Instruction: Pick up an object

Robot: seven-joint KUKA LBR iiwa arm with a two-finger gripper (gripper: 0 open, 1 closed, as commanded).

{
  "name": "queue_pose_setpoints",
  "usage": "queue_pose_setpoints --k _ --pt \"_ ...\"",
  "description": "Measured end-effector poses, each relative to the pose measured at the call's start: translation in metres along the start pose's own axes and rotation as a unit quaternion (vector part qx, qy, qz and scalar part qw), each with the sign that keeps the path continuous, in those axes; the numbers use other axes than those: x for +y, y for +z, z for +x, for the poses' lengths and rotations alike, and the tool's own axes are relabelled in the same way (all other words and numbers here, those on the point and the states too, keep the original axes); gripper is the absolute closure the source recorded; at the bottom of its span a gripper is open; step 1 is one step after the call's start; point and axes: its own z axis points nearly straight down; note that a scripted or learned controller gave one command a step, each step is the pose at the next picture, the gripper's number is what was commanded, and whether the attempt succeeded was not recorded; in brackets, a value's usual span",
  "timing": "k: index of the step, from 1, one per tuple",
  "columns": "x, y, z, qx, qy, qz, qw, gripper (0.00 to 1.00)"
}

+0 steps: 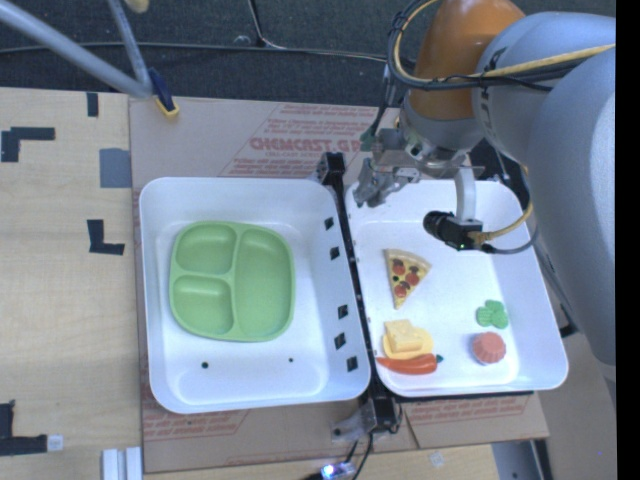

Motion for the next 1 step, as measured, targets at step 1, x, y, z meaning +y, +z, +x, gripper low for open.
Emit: queue_pose_setpoints --k 1 --pt "-0.0037 0.0025 0.0437 0.000 0.000 0.000 1.0000 1.00"
